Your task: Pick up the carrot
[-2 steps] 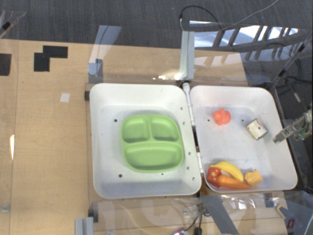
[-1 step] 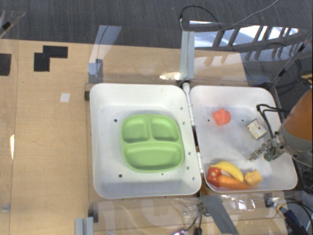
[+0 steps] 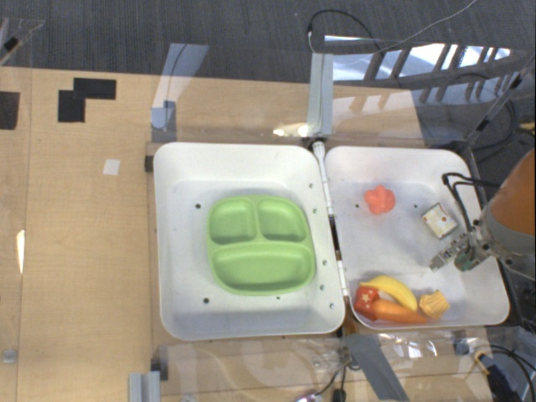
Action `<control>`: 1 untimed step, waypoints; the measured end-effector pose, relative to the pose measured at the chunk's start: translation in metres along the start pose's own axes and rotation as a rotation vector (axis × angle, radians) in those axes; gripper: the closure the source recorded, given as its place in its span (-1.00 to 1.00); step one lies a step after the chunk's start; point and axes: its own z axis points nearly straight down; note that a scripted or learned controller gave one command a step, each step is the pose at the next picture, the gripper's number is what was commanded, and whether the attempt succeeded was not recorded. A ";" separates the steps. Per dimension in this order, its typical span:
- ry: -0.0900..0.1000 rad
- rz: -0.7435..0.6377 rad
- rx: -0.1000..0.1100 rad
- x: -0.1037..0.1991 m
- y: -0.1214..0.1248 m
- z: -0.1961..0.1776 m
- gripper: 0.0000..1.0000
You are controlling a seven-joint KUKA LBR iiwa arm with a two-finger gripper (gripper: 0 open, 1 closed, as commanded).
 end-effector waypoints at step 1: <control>-0.005 0.000 -0.005 -0.001 0.003 -0.011 1.00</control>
